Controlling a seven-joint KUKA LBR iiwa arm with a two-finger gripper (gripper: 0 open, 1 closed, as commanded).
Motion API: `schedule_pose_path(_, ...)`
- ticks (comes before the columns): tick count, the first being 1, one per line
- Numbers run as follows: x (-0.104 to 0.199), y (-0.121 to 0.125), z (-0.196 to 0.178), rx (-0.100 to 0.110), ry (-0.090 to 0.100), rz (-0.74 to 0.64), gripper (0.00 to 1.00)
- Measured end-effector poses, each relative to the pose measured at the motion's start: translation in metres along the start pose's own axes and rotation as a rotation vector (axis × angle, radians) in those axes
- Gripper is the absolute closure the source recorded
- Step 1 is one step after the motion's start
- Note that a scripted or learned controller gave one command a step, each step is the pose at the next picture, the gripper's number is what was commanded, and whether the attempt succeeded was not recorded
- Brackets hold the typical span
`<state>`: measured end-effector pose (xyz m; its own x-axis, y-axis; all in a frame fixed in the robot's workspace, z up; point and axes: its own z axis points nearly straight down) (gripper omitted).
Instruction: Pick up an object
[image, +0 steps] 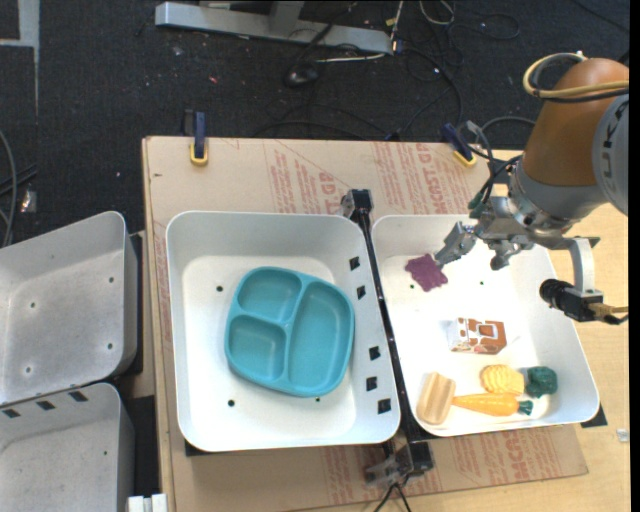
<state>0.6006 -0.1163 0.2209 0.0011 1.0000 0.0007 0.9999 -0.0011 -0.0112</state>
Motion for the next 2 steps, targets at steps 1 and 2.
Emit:
schedule_pose_path(1, 0.000, 0.002, -0.006, -0.011, -0.001, -0.002, 0.00)
schedule_pose_path(2, -0.008, 0.009, 0.047, -0.006, -0.001, 0.000, 0.00)
